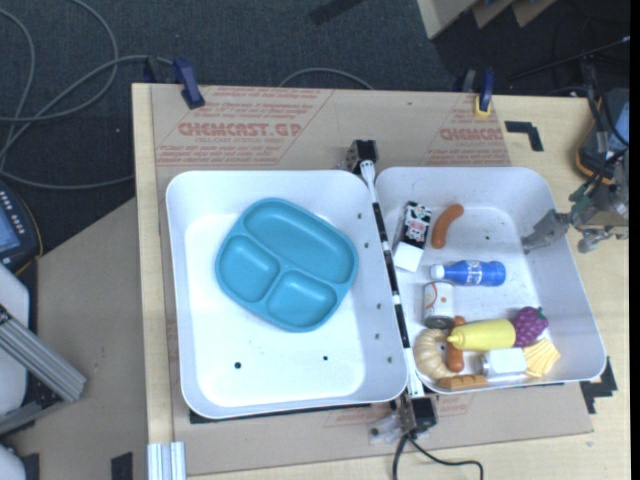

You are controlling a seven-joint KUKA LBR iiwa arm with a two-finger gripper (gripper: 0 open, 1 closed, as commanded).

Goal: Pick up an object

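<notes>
You'd probably go for the blue plastic bottle (470, 273); light, slick, rolls easy, so pinch mid-body; gripper (548, 230) state, can't tell.

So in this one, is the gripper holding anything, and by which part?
Nothing seen held. The gripper sits at the right bin's far right rim, apart from the blue bottle and other toys.
</notes>
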